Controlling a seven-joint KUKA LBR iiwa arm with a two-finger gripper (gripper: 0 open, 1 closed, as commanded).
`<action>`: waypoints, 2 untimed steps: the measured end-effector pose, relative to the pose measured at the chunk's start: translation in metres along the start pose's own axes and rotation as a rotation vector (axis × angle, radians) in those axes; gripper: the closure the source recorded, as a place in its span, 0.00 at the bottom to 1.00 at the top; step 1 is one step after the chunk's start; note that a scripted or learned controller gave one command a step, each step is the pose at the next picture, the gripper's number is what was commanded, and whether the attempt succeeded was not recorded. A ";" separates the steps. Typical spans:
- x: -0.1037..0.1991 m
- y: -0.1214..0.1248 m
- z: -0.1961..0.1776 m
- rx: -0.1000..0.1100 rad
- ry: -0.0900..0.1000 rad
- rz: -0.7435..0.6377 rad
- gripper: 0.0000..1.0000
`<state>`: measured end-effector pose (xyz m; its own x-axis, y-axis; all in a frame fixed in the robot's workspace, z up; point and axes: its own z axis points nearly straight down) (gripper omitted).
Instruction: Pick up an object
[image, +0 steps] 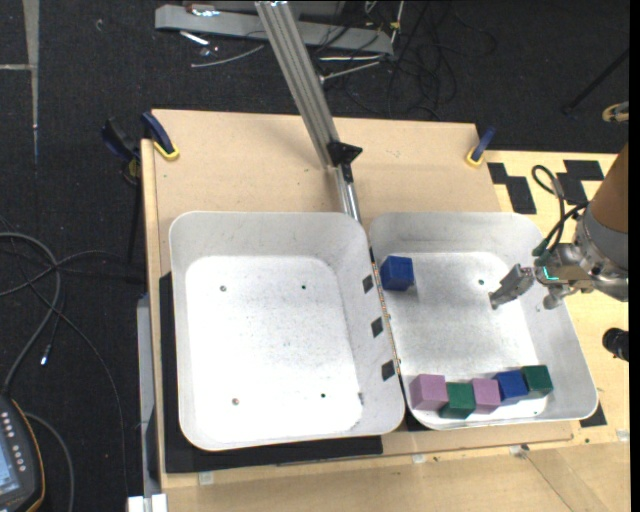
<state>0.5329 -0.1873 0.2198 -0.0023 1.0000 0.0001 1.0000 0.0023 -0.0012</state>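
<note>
Nearest, five cubes (480, 392) sit in a row along the front wall of the right bin (560, 300): pink, green, pink, blue, green. Farther back a lone blue cube (397, 272) sits by the bin's left wall. The jaws (512, 285) hang over the right side, well apart from it, holding nothing; open or closed, I cannot tell. This looks like the approach; next, line up above one cube and descend.

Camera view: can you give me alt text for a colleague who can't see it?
The gripper hovers over the right bin, holding nothing, with a blue cube to its left. Five cubes, pink, green and blue, line the bin's near edge; the left bin sits beside it.
</note>
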 end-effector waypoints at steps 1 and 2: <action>0.072 -0.001 0.126 -0.003 -0.001 -0.003 0.00; 0.056 0.071 -0.038 -0.013 -0.004 -0.002 0.00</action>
<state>0.6035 -0.1311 0.2573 -0.0043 1.0000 -0.0036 0.9999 0.0043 0.0116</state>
